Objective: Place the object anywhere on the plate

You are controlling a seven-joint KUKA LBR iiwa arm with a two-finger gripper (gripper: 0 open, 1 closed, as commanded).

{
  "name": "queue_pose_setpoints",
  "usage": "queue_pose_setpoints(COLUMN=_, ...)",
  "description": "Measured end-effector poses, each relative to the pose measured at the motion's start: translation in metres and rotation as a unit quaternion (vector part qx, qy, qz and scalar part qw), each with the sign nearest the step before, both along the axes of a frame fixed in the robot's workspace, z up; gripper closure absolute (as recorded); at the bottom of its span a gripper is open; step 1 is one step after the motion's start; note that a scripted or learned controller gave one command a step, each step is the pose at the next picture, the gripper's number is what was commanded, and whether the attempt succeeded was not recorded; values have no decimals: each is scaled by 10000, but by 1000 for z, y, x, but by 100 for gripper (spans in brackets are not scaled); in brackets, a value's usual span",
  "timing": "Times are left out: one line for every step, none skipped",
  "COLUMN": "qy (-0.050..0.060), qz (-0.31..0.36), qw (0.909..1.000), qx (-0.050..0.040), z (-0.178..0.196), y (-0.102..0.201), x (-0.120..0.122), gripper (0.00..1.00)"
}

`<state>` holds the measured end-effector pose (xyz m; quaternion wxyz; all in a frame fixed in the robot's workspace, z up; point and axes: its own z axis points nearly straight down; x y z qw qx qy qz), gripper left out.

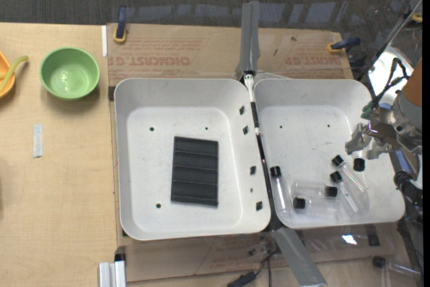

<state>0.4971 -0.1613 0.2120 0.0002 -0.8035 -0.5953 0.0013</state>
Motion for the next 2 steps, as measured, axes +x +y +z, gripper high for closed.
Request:
queue_pose_setpoints(qy=1, qz=419, qw=9991, qx=-3, z=69, y=14, x=87, gripper=100)
queue_pose_setpoints(qy=0, qz=809, qw=9967, qx=-4, z=119, y=2, x=137, gripper=100)
